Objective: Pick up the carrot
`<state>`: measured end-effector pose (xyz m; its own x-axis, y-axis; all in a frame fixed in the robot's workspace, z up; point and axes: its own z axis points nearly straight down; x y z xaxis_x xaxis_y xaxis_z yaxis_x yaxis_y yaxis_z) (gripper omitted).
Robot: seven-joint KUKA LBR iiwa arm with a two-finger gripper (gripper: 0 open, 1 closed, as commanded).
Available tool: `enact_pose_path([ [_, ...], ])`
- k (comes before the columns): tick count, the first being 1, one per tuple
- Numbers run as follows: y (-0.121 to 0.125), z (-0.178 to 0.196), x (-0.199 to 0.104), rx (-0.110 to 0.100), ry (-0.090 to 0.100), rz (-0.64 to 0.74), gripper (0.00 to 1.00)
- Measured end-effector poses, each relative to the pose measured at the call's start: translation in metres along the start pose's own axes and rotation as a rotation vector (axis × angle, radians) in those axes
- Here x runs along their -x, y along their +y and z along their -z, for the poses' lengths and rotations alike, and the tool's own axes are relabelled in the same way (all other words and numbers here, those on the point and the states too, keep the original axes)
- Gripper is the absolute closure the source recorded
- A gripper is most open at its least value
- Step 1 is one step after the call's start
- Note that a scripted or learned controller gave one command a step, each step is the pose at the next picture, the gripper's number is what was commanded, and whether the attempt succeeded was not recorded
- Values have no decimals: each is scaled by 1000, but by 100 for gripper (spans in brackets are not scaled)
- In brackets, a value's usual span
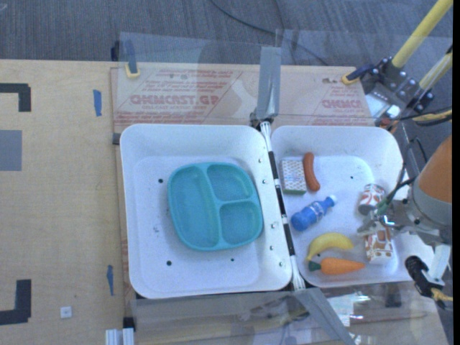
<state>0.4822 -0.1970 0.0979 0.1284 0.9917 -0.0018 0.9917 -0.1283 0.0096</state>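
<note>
Light wooden bench (57, 214); grey carpet floor (144, 6) beyond; black cable (244, 13) across carpet.

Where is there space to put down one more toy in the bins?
Bare floor lies in the left bin around the teal plate, and in the right bin above the sausage. It is crowded near the banana and carrot.

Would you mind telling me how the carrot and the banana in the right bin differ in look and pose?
The carrot is orange, straight and tapers to a point; the banana is yellow and curved. The carrot lies nearer the bin's front wall, the banana just behind it. Both lie flat, side by side, in the right bin.
</note>
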Motion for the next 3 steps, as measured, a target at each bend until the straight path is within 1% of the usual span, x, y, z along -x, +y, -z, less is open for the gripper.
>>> enact_pose_path([
  [1,-5,-9,-34,0,-2,-302,100],
  [2,11,86,-112,-14,-3,-582,100],
  [3,-3,107,-74,-15,-5,-935,100],
])
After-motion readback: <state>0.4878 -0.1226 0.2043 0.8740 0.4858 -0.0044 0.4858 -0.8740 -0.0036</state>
